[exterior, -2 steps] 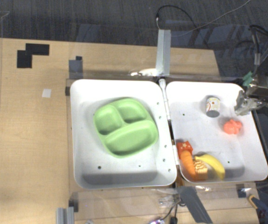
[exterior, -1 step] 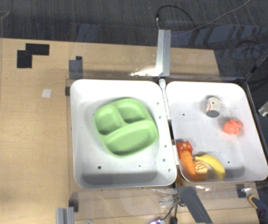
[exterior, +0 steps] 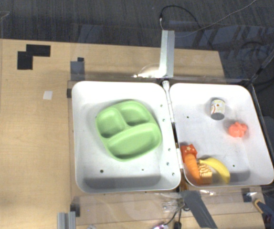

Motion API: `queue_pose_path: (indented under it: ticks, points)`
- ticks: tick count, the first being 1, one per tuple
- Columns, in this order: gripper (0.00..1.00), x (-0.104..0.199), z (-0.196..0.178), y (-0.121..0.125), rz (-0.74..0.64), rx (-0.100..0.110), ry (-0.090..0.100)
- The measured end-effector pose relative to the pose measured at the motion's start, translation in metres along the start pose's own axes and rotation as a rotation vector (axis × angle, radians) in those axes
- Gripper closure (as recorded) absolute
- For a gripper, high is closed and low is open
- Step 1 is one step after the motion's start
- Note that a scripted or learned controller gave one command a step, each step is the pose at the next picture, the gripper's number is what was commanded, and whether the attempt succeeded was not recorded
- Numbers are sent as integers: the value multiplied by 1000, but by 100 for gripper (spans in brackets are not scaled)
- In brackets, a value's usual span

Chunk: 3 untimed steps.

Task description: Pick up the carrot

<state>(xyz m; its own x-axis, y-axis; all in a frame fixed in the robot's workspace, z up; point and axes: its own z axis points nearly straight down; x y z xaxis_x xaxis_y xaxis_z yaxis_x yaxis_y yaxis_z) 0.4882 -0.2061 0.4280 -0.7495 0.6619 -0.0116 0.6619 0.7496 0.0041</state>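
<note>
Camera view, overhead: the carrot (exterior: 191, 166) lies untouched in the right bin's (exterior: 251, 128) front-left corner, touching the banana (exterior: 216, 168) and a red block (exterior: 188, 150). My gripper's state I cannot tell. Nothing is lifted yet; I judge that approach, grasp and lift all remain.

A dark grey-blue shape (exterior: 273, 212) with a small orange fleck (exterior: 258, 204) on its edge was blurred; whether it was the arm could not be told.
</note>
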Motion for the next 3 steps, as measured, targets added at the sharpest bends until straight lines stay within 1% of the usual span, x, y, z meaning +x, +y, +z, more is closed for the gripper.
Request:
queue_pose_path:
  ticks: [3]
  points:
    - [100,-4,-39,5,-14,-12,-30]
